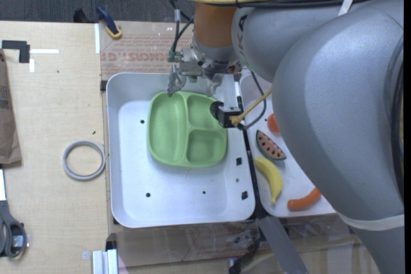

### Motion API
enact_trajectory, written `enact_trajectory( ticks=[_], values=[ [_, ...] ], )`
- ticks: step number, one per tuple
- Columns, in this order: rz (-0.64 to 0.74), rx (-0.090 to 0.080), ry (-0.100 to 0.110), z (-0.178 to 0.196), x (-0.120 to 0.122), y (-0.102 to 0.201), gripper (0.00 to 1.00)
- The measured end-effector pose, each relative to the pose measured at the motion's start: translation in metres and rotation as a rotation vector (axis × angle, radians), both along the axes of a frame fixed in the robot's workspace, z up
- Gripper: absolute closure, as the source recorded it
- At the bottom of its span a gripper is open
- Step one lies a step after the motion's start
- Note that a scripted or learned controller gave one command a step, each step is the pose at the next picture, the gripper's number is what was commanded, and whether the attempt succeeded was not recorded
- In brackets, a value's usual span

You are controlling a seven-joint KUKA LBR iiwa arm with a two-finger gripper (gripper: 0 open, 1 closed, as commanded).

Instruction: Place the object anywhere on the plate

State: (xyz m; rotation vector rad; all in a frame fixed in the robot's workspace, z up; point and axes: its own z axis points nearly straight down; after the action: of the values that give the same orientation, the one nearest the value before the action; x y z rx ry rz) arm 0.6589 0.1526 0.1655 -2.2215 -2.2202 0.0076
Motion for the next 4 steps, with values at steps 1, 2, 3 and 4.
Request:
enact_trajectory(
  ticks=[1,2,3,4],
  values=[
    [-0.003,0.0,-0.001,0.045,0.0,-0.095,0.0],
    [-0.005,-0.002,0.001,0.052,0.001,-0.097,1.0],
    [0.0,0.0,0.0,0.042,0.0,-0.033,1.0],
    [0.001,0.0,0.0,0.04,0.0,0.012,1.0]
  ],
)
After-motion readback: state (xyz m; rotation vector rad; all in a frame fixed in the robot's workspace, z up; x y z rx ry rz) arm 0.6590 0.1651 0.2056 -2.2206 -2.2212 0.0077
